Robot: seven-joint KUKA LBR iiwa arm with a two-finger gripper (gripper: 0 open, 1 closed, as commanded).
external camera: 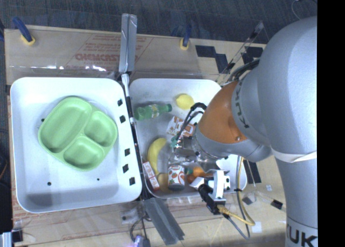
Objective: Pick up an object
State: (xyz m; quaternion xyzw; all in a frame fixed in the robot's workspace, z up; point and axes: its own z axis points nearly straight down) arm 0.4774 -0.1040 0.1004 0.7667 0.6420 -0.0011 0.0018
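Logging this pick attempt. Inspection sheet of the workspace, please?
Surface: wooden bench bearing left bin and right bin.
Job's things: right bin holds banana, lemon, green bottle, can, small cartons.
Clutter: green divided plate in left bin.
Grippers: gripper low over right bin, wrist hides fingers.
Cables: black cable at wrist; yellow cable near bench front.
Surroundings: blue clamps on bench's far edge, dark floor.

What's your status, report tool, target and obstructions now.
Tool low in right bin, above can. Nothing seen held. Banana, green bottle, lemon crowd close. Green tray alone in left bin.
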